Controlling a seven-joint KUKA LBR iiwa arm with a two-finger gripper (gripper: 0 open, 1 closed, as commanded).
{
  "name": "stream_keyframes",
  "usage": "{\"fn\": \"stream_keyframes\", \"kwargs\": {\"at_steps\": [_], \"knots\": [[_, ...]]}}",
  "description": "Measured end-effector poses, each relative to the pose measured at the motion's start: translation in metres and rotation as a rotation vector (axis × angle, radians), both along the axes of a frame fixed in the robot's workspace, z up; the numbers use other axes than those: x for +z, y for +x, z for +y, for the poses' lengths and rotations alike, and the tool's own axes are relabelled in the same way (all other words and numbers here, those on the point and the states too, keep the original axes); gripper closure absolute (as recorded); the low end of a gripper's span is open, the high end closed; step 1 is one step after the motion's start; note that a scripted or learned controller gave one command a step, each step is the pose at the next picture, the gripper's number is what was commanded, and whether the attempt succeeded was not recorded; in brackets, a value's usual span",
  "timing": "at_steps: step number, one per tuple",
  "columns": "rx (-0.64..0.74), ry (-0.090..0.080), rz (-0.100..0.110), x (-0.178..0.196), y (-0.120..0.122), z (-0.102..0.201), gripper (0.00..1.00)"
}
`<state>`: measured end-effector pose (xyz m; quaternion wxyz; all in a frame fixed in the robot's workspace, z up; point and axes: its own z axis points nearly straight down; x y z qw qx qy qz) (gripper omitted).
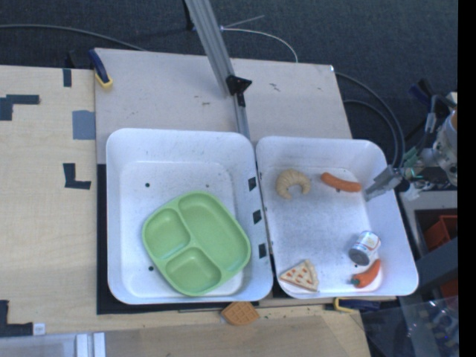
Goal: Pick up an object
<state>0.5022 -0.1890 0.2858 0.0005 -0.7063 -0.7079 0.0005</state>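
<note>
The right bin [387, 222] holds a tan croissant [293, 183], an orange sausage [341, 182], a small silver can [364, 247], an orange carrot-like piece [369, 274] and a pizza slice [300, 277]. My gripper [379, 184] sits low at the right bin's right rim, just right of the sausage's end and apart from the can. Nothing shows held in it. The arm's wrist [439, 158] stands outside the bin to the right.
A green divided plate [196, 242] lies in the left bin [126, 155]. A metal pole [216, 47] slants down to the bins' shared back edge. A brown waffle-like piece [239, 313] lies on the bench below the bins. A blue and yellow clamp [100, 69] sits at the back left.
</note>
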Motion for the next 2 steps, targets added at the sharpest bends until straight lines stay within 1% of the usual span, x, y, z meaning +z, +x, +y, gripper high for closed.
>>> {"fn": "stream_keyframes", "kwargs": {"at_steps": [1,2], "knots": [[0.000,0.000,0.000,0.000,0.000,0.000,0.00],[-0.002,0.002,0.007,-0.063,0.004,0.002,0.00]]}}
